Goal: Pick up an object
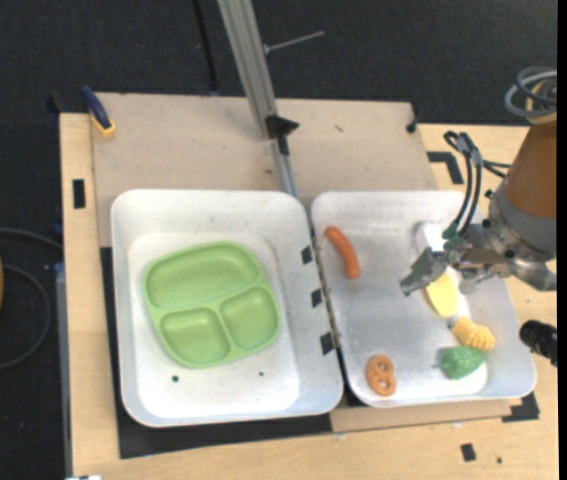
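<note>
Bins sit side by side below you on the bench [213, 138], and the right bin [383, 228] is your landmark. Your gripper [425, 273] hangs over its right half, just above a pale yellow piece [444, 295]; whether it is clenched or released cannot be told. Toward that bin's near right corner lie a yellow corn cob [473, 335] and a green broccoli [460, 361], with a pretzel [381, 374] further left. An orange sausage [343, 252] rests near its left wall. Left of it, the other bin [133, 218] holds a green divided plate [212, 303].

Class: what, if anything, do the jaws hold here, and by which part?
Cannot be told: the gripper sits right above the yellow piece, its tips unclear.
</note>
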Robot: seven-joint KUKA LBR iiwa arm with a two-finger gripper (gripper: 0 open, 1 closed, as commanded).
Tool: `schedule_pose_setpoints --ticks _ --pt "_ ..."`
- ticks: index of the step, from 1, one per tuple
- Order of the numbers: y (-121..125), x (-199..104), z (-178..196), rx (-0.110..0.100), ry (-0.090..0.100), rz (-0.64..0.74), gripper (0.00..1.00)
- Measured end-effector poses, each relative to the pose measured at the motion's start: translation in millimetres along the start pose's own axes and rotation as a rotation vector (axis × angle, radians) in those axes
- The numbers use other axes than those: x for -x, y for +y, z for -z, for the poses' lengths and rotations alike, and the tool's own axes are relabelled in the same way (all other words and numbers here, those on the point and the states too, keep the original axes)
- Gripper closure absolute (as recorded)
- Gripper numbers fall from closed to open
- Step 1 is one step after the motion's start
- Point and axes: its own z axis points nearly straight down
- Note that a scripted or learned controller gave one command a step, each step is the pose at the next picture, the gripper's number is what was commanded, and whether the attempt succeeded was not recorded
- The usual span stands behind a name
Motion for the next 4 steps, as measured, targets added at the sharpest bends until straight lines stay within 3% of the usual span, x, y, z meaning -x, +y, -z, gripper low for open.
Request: schedule_pose_setpoints --ticks 1,4 --pt "2 0 5 0.010 -0.001 0.002 0.00" --pt "11 4 -130 0.005 -0.001 -0.001 0.00"
